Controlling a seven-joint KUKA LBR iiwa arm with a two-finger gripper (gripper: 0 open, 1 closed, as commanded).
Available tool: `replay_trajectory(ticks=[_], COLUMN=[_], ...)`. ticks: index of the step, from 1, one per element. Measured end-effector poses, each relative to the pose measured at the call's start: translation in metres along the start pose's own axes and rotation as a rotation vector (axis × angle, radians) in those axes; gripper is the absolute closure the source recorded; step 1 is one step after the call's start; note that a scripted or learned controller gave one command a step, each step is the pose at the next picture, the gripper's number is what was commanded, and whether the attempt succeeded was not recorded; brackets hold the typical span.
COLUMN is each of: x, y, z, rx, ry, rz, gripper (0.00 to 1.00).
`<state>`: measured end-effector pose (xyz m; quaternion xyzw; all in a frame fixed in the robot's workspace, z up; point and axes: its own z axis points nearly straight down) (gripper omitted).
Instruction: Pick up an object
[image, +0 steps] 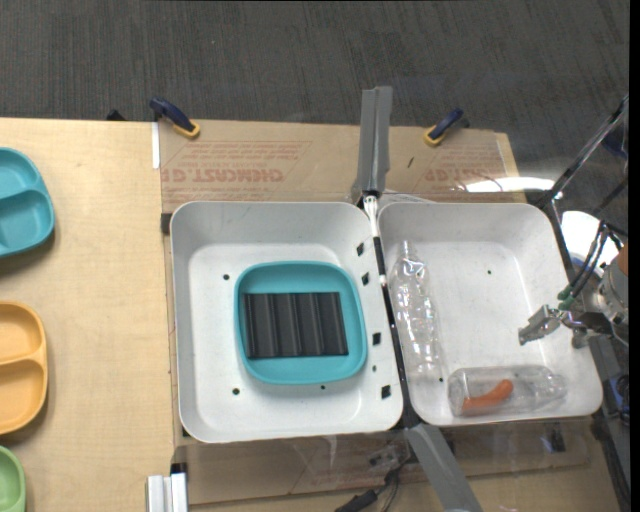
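- Gripper (548, 325) low over the right rim of the right bin (520, 225), reaching in from the right; fingers apart as far as can be seen, nothing between them.
- Just below and slightly left of the fingertips: a clear plastic jar (505, 390) lying on its side against the bin's front wall, with an orange piece (487, 398) inside it.
- Farther left, along the bin's left wall: a crumpled clear plastic bottle (415, 315), lying lengthwise, well apart from the gripper.
- Between the bottle and the gripper: bare white bin floor, open room up to the back wall.
- Beyond the divide to the left: the left bin (200, 300) with a teal tray (300, 322) holding a dark ribbed insert, set in the middle, bare floor round all sides.
- Far left on the bench: teal (20, 215), orange (18, 365) and green (8, 482) plates at the edge.
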<state>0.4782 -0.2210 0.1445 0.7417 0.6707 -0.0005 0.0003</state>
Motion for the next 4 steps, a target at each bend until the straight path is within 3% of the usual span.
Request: replay_trajectory(ticks=[1, 2, 3, 4], x=[0.056, 0.0, 0.036, 0.018], y=[-0.006, 0.019, -0.004, 0.003], z=[0.041, -0.013, 0.002, -0.048], rx=[0.003, 0.001, 0.004, 0.002], ry=[0.002, 0.0, 0.001, 0.0], rz=[-0.138, 0.019, 0.023, 0.146], gripper=[0.0, 0.0, 0.0, 0.0])
